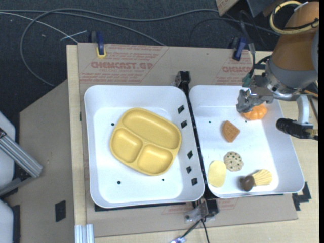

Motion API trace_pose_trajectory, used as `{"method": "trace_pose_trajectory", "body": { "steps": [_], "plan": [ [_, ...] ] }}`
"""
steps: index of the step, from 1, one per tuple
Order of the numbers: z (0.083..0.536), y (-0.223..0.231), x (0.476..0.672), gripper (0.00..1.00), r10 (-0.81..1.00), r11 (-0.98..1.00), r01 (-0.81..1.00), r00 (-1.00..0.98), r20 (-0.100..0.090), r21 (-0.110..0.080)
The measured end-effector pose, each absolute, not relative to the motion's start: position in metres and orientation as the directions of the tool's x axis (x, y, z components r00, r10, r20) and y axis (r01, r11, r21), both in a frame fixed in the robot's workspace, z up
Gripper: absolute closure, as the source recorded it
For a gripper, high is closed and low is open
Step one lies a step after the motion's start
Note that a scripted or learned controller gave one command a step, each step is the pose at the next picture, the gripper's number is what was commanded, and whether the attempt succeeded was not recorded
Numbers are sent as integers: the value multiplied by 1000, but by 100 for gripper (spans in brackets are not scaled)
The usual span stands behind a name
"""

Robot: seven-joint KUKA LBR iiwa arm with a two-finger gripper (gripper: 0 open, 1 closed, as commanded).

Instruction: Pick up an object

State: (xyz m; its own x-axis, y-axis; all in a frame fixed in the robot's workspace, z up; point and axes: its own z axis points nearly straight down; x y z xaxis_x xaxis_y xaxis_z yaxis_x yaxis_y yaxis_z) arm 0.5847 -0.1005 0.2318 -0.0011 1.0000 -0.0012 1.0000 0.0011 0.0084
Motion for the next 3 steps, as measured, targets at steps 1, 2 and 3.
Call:
{"method": "trace_pose_trajectory", "body": {
  "steps": [1,2,3],
  "plan": [
    [243,-100,586,100,1000,1,1000,-1,0,3],
    [238,-57,585,100,1000,5,1000,-5,2,-2],
    [226,-4,575,100,1000,5,1000,-5,3,-4]
  ]
}}
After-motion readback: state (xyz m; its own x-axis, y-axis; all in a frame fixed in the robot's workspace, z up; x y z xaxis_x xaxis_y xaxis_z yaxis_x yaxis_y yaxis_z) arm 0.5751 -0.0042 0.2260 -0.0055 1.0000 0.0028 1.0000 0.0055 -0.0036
